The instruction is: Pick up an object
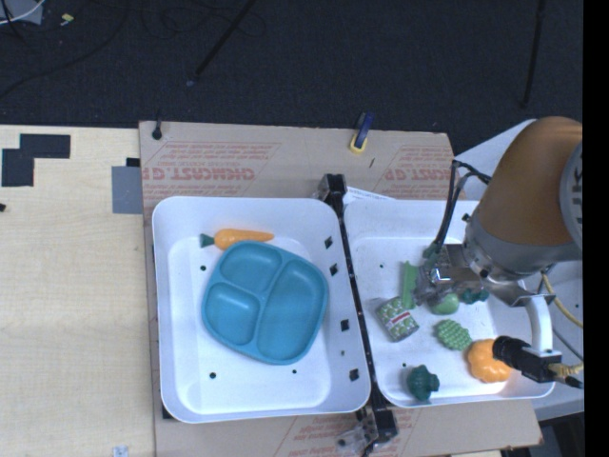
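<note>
Pincer (440, 279) of the grey arm hangs low in the right white bin (381, 228); whether it is apart or together cannot be told. Just to its right lies a round green item (444, 304), possibly touching it. A green stick (408, 284) stands just to its left, a speckled green block (397, 318) below-left, a knobbly green piece (453, 333) below, a dark teal toy (421, 382) lower still, an orange fruit (484, 360) below-right. Well to the left, the other bin (171, 350) holds a blue divided plate (265, 301) and a carrot (243, 239).
</note>
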